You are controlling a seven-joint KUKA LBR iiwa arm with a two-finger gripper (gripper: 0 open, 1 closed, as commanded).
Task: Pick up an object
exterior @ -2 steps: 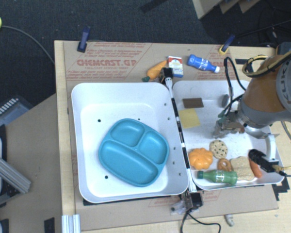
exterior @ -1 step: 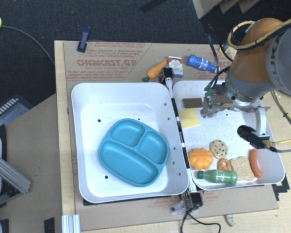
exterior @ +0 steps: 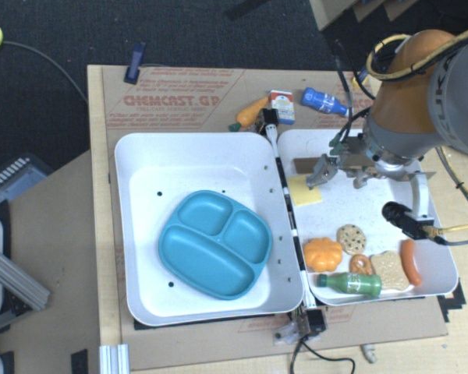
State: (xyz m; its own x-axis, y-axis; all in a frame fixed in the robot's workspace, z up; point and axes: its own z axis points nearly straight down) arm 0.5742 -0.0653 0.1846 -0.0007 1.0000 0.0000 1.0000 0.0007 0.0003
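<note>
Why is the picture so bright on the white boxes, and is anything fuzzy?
In the camera view, light from above makes the left bin and right bin glow white; the blue plate casts only a soft shadow; the pincer looks slightly blurred, while the green bottle and cookie stay fairly sharp; the dark floor at the top stays dim.

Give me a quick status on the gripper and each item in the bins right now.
gripper: open, nothing between its fingers, over the right bin.
yellow slice: flat, by the divider.
orange pumpkin toy: resting on the bin floor.
green bottle: lying on its side.
cookie: lying flat.
blue divided plate: right side up in the left bin, holding nothing.
</note>
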